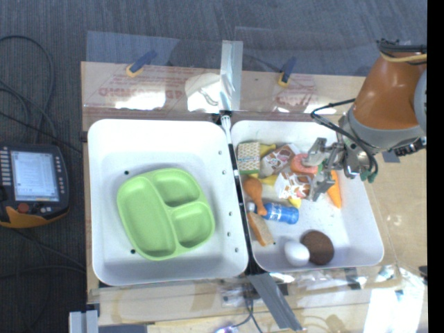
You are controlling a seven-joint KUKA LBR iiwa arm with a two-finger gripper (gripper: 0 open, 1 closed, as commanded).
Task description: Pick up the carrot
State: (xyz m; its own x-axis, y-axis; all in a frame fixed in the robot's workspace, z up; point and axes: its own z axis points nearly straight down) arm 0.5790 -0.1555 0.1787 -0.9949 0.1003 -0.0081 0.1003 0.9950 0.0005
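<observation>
Hand (323, 168) open over the cluttered right-hand shallow white bin (371, 241).
Its metal fingers spread above packets; the tapered smooth orange carrot (335, 191) lies just beside them.

You are looking at two white bins (104, 186), one green divided plate (165, 212), one blue bottle (281, 214), one white egg (297, 253), one brown round item (318, 245) and one carrot (335, 191).

The bench (159, 89) carries two white bins (111, 144) (side by side).
</observation>
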